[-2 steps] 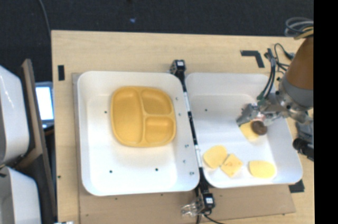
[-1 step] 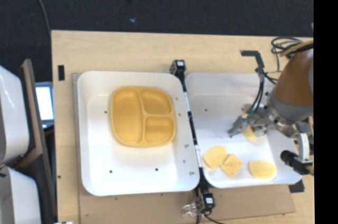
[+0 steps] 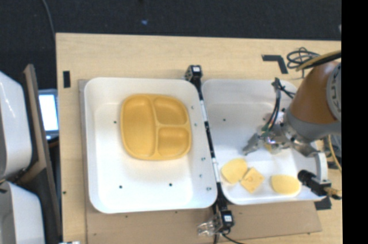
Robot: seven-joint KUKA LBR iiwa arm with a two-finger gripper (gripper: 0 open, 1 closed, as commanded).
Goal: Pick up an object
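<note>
Yellow pieces, 3 of them, lie along the near edge of the right bin [image 3: 241, 96]: one [image 3: 234, 170] touching a squarer one [image 3: 252, 180], an oval one [image 3: 285, 184] apart to the right. Gripper [image 3: 256, 144] hangs just above them w/ nothing between its fingers; can't tell if spread or closed. Left bin [image 3: 103, 179] holds a yellow divided plate [image 3: 155, 126], 3 compartments.

Arm [image 3: 313, 100] is getting cut off at the right, upper links out of view. It's covering part of the right bin [image 3: 241, 105], far corner included. End effector [image 3: 265, 142] is looking small and cluttered with cabling, finger gap unreadable. White housings [image 3: 11, 139] are running off the left edge.
</note>
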